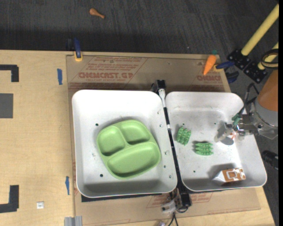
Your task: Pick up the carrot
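Observation:
An orange tapered piece with a green tip, which looks like the carrot (209,65), lies on the cardboard just past the far rim of the right bin (194,98), outside it. My gripper (225,133) hangs low over the right side of that bin, well nearer the camera than the carrot. I see nothing held in it. Two green ridged toys (183,135) (203,148) lie on the bin floor to its left, and an orange-and-white piece (231,175) sits near the front right corner.
The left bin (84,132) holds a green divided plate (128,148). A blue clamp (224,65) sits next to the carrot, another (77,48) at the far left. A small orange object (96,13) lies on the dark floor. A yellow pole (263,28) slants at the top right.

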Robot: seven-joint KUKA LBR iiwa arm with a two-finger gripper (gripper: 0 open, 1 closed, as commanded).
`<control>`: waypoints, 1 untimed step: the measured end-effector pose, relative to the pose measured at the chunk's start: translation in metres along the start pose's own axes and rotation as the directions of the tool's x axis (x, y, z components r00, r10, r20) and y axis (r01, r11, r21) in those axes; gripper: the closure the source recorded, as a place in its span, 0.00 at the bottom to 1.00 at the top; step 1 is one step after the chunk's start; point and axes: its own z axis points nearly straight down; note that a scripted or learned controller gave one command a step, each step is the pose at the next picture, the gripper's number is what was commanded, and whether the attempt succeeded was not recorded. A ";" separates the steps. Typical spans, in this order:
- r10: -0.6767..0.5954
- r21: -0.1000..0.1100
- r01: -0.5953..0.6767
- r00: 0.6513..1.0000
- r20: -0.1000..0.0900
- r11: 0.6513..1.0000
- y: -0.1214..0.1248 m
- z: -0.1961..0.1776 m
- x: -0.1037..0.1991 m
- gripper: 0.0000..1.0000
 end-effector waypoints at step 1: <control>0.140 0.000 -0.140 0.990 0.000 0.990 -0.034 -0.083 0.064 0.00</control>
